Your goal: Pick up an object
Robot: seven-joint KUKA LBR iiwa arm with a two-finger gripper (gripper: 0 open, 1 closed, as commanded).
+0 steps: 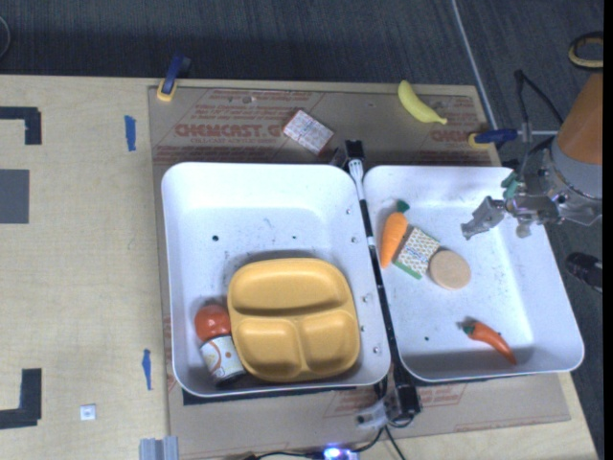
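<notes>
Right bin [536, 286] — large carrot [393, 239], patterned block [418, 253], tan disc [449, 270], small carrot [488, 337].

Only legible text: red print on the brown cardboard sheet [239, 127] under the two white bins. Along its far edge, behind the left bin, large red letters read roughly "CHEMCAST", end partly hidden by a small patterned packet [307, 131] lying on it. A smaller red line above it is too blurred to read. More red print at the sheet's far right corner and along the near edge, illegible. The packet's own print can't be made out.
</notes>
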